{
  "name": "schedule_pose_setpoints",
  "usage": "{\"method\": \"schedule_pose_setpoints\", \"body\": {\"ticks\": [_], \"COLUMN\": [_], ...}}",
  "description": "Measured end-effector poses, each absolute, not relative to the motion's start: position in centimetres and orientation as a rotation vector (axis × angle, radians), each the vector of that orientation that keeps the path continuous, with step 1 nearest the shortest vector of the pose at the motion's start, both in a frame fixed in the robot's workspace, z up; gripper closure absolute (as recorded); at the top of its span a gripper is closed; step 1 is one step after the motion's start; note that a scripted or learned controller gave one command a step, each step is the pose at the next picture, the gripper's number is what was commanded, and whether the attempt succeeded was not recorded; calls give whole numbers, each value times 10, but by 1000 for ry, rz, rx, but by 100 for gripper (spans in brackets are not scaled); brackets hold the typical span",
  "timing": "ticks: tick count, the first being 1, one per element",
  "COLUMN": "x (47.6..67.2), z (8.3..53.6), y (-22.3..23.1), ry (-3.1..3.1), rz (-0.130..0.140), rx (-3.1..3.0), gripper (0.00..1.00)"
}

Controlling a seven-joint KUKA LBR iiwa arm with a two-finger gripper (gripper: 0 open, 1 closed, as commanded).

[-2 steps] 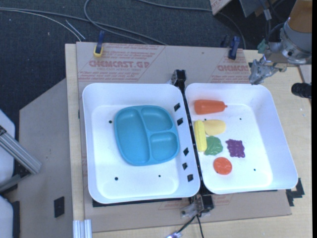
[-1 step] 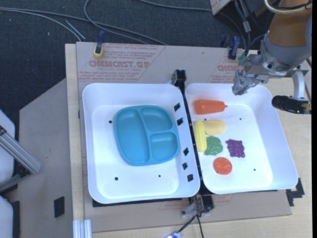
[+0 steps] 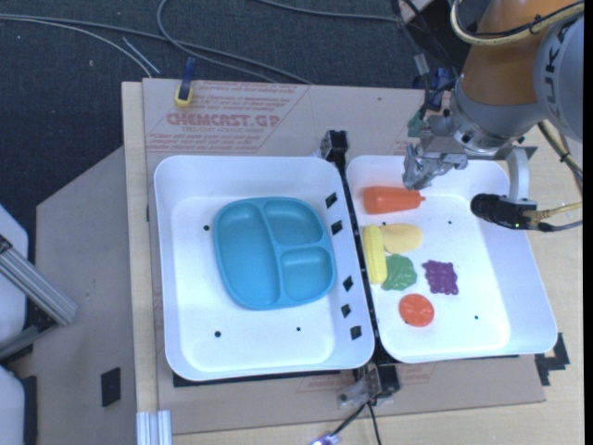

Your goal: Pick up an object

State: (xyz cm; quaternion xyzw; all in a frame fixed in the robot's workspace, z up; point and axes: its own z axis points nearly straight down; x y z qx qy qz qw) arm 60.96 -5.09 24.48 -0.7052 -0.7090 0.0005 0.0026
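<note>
Dark carpet surrounds the counter [image 3: 232, 119] with its two white bins. Toward the far edge of the right bin [image 3: 491, 286] lies a toy carrot [image 3: 391, 199], the hand [image 3: 419, 176] poised just above its thick end (finger spread: I cannot tell). Risk: closing off-centre could squirt the tapered carrot sideways toward the yellow corn [image 3: 373, 253], lemon-like piece [image 3: 402, 238] and broccoli [image 3: 399, 273].

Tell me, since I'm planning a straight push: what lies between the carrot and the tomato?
In the camera view, between the carrot and the tomato lie the yellow piece and the green piece.
</note>
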Motion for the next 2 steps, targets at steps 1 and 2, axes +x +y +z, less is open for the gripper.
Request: {"method": "schedule_pose_setpoints", "body": {"ticks": [1, 2], "x": [593, 564], "z": [250, 252], "y": [0, 48], "ry": [-2224, -2223], "rz": [0, 2], "rx": [-2213, -2213], "gripper": [100, 100]}}
